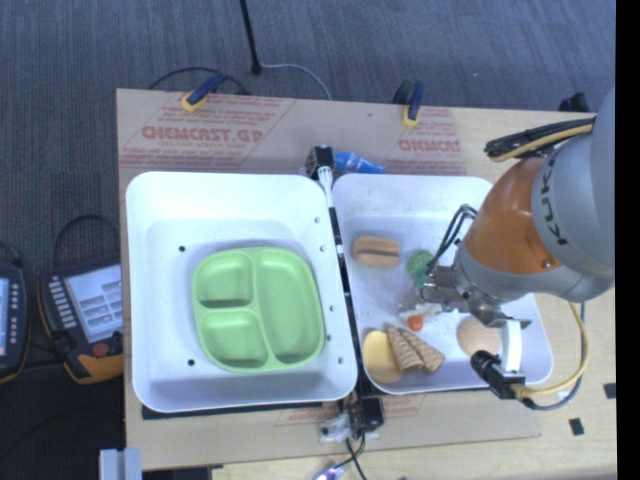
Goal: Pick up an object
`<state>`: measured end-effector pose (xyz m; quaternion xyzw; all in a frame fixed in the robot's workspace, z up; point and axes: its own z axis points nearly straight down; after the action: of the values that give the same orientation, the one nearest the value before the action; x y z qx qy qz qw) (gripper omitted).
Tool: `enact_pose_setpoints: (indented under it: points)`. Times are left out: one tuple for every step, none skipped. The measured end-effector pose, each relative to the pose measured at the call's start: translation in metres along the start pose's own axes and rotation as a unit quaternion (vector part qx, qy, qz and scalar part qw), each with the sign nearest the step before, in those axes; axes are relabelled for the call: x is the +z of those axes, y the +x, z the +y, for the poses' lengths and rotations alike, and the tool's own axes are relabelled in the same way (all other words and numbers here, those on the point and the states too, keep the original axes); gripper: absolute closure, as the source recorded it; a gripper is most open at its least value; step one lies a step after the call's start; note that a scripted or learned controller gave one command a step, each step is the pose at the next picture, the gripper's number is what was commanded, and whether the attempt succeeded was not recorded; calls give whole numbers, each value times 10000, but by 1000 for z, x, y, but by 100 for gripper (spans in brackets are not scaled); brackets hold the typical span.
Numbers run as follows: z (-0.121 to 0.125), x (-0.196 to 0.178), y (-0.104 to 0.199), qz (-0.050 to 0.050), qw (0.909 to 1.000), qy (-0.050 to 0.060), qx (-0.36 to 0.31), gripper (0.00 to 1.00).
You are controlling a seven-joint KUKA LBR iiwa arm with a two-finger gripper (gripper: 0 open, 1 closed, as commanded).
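The right bin (390,193) holds several toy foods. A hot dog bun (376,251) lies near its middle left. A green broccoli piece (420,264) sits just right of it. A small orange-red piece (415,321) lies below that. A yellow round piece (377,356) and a ribbed brown cone (414,349) rest at the front wall. A pale round piece (478,336) lies at the front right. My gripper (432,293) hangs low over the bin's middle, between the broccoli and the orange-red piece. The arm's orange band and grey body cover the bin's right side.
The left bin (160,208) carries a green three-compartment tray (258,308). A blue item (355,162) lies on the bench behind the bins. Clamps sit at the bench's far edge. Cables and devices lie on the floor at left.
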<state>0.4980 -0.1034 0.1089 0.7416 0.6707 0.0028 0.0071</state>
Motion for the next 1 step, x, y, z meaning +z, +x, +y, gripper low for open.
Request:
enact_pose_setpoints:
  points:
    - [0, 0, 0, 0, 10000, 2, 1, 0]
